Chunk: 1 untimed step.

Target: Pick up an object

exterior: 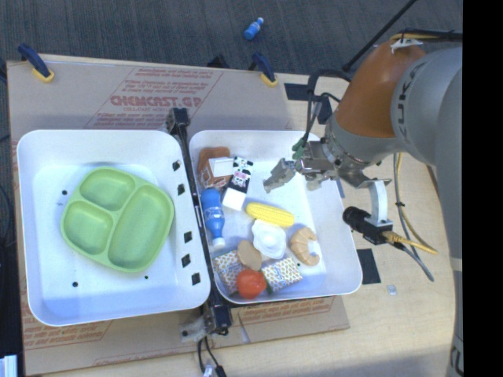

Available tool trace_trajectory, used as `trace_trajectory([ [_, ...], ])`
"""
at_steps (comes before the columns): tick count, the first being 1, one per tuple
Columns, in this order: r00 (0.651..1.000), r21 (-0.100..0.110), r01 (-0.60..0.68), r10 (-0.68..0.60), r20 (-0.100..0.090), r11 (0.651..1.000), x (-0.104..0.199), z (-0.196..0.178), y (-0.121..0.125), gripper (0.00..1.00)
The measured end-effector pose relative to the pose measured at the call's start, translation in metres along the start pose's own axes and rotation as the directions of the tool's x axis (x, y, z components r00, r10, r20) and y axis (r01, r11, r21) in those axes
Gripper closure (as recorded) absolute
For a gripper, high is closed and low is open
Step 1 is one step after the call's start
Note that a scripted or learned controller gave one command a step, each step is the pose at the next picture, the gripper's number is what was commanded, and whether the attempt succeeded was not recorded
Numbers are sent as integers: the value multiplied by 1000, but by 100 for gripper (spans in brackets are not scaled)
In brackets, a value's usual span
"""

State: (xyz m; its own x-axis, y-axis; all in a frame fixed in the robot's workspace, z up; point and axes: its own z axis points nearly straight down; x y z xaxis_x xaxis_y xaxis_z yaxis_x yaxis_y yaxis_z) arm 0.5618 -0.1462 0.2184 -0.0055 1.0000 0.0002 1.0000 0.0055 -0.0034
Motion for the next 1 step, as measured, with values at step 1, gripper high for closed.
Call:
trace_trajectory([
  [1,1000,2,0,0,1,1000,-61,81,13,0],
])
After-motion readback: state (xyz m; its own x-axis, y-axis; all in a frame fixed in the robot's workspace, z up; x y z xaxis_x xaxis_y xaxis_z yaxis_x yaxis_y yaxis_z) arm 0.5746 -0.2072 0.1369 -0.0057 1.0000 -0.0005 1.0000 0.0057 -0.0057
